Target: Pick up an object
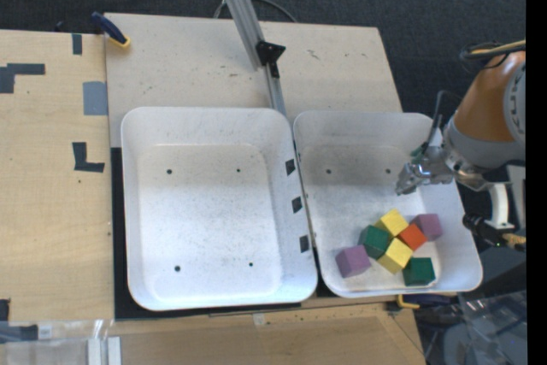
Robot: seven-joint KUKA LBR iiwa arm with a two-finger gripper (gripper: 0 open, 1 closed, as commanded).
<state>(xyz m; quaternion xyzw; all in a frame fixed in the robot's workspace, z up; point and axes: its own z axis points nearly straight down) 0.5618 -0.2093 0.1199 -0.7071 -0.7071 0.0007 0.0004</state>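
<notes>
Several small blocks lie clustered in the near right corner of the right bin point(359, 141): a yellow block point(393, 223), an orange block point(412, 237), a purple block point(428, 226), a green block point(375, 240), another yellow block point(397, 253), a dark green block point(419, 270) and a purple block point(352, 260). My gripper point(412, 178) hangs over the right side of that bin, a little beyond the cluster. Nothing shows between its fingers.
The left bin point(205, 209) sits beside the right one, with a shared rim between them. A slanted metal pole point(242, 4) crosses the bench behind the bins. A blue and yellow tool point(110, 28) lies at the far left of the bench.
</notes>
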